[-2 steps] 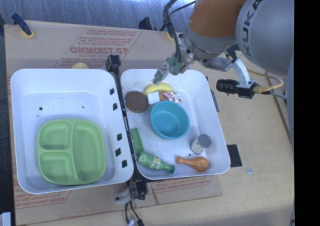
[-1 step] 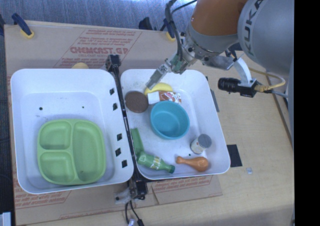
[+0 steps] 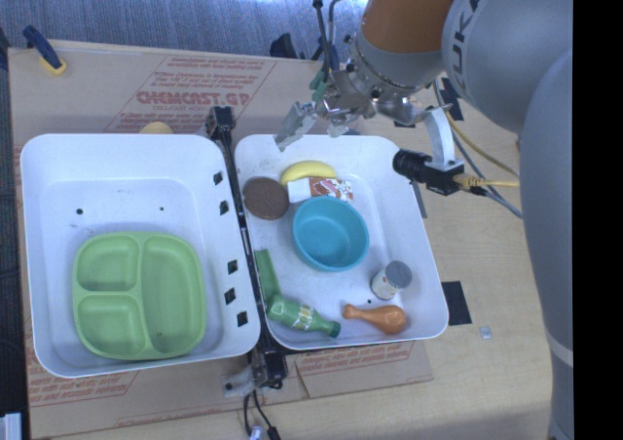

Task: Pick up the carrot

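Observation:
The carrot (image 3: pixel 375 315) is an orange, tapered piece lying near the front edge of the right bin (image 3: pixel 419 234), its thick end to the right. My gripper (image 3: pixel 310 120) hangs above the back rim of that bin, far from the carrot and up-left of it. Its fingers (image 3: pixel 290 128) stand open with nothing between them.
The right bin also holds a blue bowl (image 3: pixel 331 233), a yellow banana (image 3: pixel 309 172), a brown disc (image 3: pixel 265 198), a small red-and-white box (image 3: pixel 334 190), a grey can (image 3: pixel 391 279) just above the carrot, and a green bottle (image 3: pixel 303 317) to its left. A green divided plate (image 3: pixel 139 294) lies in the left bin (image 3: pixel 58 175).

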Robot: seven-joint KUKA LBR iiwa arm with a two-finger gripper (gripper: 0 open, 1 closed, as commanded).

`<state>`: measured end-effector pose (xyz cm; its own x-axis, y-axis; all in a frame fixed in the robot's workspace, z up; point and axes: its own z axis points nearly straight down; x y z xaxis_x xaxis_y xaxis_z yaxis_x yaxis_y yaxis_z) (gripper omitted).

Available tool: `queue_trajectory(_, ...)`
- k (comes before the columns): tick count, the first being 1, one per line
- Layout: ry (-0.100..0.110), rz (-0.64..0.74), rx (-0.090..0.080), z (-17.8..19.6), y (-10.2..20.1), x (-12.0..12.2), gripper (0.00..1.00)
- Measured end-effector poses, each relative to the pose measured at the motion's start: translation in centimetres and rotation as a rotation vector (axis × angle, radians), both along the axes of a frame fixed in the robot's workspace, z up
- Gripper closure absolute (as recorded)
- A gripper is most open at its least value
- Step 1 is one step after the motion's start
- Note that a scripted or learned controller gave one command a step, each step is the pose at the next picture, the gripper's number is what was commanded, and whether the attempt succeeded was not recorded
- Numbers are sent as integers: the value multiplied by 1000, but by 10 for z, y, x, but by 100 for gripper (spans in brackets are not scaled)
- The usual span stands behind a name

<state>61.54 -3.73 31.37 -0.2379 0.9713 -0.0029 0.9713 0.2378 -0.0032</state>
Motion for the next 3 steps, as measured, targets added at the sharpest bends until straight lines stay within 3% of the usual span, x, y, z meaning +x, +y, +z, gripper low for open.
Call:
queue_trajectory(1, 1, -260, -3, 13, 2, 30, 0)
queue_trajectory(2, 0, -424, -4, 75, 27, 41, 0)
queue_trajectory(3, -1, -864, -3, 133, 44, 41, 0)
